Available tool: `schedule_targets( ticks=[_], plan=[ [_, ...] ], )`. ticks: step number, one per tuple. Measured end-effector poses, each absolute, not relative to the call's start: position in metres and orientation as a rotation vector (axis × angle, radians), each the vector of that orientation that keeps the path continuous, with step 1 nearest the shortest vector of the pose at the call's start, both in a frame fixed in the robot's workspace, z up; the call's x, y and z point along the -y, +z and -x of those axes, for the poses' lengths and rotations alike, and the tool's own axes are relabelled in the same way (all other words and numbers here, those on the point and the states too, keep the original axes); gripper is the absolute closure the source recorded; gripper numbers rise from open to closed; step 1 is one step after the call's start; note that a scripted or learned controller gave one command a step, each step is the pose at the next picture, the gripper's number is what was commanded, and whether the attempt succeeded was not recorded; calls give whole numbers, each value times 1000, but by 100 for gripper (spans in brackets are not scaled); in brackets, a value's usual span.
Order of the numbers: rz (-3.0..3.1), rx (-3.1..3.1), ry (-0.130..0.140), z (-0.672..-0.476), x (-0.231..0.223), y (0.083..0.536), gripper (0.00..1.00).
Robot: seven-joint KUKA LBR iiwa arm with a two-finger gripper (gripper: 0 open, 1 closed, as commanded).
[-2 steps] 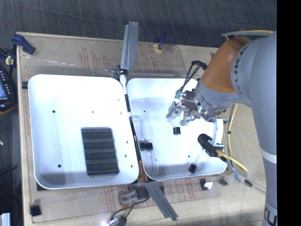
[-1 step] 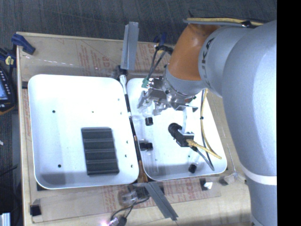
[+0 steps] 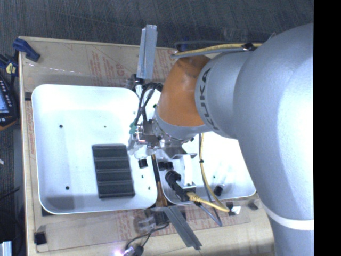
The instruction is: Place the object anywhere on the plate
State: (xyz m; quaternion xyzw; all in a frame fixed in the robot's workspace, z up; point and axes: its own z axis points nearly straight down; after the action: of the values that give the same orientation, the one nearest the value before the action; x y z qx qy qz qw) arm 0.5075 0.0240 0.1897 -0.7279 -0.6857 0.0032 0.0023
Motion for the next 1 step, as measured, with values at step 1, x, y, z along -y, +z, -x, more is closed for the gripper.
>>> schedule_targets(
  ticks=[1],
  plan=[
    [2841,1335,6,-517,-73,197,100]
  ],
)
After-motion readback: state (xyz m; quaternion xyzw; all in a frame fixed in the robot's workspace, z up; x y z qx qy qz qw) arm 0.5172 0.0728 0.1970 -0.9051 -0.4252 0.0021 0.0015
